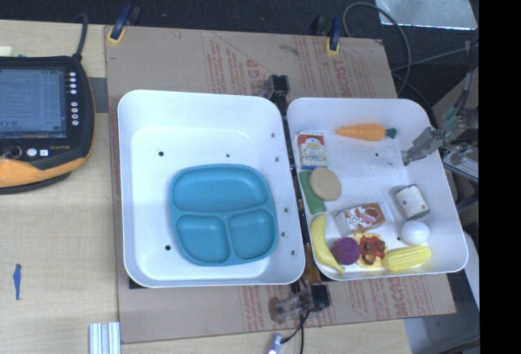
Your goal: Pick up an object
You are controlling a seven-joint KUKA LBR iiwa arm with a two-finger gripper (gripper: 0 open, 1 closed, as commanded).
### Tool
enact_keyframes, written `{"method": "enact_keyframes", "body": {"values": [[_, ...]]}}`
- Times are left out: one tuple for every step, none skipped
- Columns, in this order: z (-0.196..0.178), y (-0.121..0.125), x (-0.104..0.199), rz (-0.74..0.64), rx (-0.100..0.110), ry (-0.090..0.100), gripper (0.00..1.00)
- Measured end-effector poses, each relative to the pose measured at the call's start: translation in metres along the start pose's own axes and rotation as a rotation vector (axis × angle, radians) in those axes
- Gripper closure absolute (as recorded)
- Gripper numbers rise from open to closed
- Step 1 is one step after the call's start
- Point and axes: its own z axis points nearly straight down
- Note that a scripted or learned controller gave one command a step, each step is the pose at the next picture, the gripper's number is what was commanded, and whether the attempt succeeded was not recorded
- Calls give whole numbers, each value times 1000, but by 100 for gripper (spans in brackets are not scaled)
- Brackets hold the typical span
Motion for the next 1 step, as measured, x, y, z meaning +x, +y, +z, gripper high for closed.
{"method": "enact_keyframes", "body": {"values": [[87, 24, -28, 0, 2, -1, 0]]}}
